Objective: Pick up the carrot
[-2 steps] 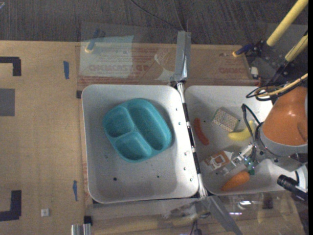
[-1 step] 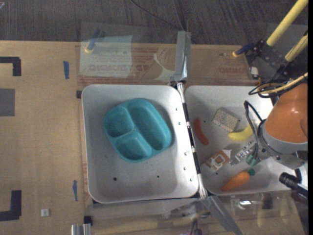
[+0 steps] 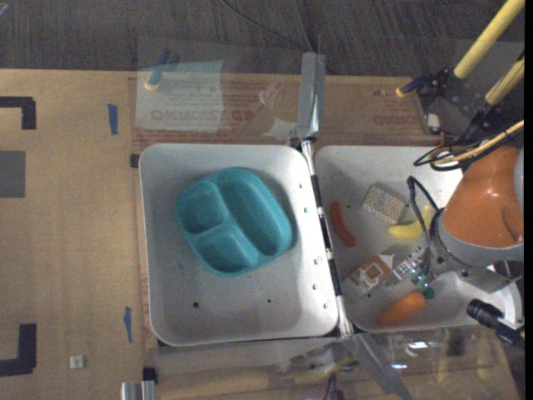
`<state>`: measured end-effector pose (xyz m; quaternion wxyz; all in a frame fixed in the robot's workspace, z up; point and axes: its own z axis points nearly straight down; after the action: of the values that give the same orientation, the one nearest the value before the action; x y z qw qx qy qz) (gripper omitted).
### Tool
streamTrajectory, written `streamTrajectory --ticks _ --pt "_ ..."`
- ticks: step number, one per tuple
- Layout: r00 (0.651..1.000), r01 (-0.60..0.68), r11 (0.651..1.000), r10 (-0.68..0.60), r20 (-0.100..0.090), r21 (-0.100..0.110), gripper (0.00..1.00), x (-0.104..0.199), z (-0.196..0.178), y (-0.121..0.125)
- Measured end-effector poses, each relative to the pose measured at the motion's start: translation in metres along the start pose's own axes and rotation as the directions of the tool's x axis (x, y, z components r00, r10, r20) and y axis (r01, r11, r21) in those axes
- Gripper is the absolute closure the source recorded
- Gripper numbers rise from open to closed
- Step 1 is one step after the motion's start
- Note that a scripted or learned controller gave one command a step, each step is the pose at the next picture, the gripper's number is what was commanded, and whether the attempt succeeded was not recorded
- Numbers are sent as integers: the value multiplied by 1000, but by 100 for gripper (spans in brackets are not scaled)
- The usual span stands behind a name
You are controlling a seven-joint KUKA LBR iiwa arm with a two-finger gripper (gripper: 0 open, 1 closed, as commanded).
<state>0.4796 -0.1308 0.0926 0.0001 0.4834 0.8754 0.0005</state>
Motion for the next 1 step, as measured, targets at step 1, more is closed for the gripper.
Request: streamTrajectory --ticks 1 --pt "999 -37 999 37 1 0 100 57 -92 37"
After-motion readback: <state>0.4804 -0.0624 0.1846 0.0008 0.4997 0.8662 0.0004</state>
